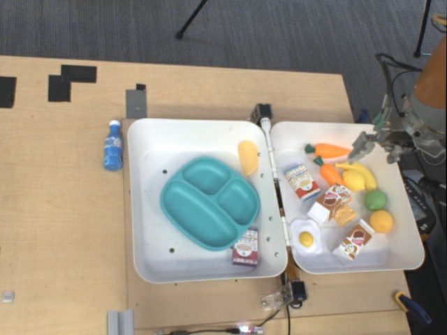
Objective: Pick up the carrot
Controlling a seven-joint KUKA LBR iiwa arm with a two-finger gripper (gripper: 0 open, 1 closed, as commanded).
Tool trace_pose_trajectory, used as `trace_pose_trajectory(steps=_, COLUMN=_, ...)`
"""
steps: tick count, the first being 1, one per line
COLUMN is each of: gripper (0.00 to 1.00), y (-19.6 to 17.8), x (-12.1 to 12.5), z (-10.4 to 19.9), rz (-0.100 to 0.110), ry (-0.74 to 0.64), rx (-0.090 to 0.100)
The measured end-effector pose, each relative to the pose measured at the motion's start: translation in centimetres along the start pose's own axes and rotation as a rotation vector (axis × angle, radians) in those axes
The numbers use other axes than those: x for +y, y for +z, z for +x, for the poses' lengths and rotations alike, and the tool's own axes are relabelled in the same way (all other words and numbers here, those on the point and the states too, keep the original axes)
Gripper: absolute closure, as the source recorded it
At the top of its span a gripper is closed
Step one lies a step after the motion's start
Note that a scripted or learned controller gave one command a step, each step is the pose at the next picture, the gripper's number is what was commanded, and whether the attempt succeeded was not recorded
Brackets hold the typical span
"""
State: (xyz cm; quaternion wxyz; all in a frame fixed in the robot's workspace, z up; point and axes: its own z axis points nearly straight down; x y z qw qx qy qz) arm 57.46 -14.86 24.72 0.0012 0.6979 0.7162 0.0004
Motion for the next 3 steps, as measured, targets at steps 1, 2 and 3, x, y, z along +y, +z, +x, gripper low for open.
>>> trace_pose_trajectory(steps=1, gripper=0.0, y=13.2, x=2.8, z=1.4, rz=0.001, ry=-0.114, rx=0.001)
trace_pose_trajectory(steps=2, gripper=0.0, y=15.8, x=2.3, z=1.9, rz=-0.008, ry=-0.016, rx=-0.001)
trace_pose_trajectory(steps=3, gripper=1.0, y=14.7, x=2.5, z=2.2, rz=-0.013, ry=-0.02, rx=0.002)
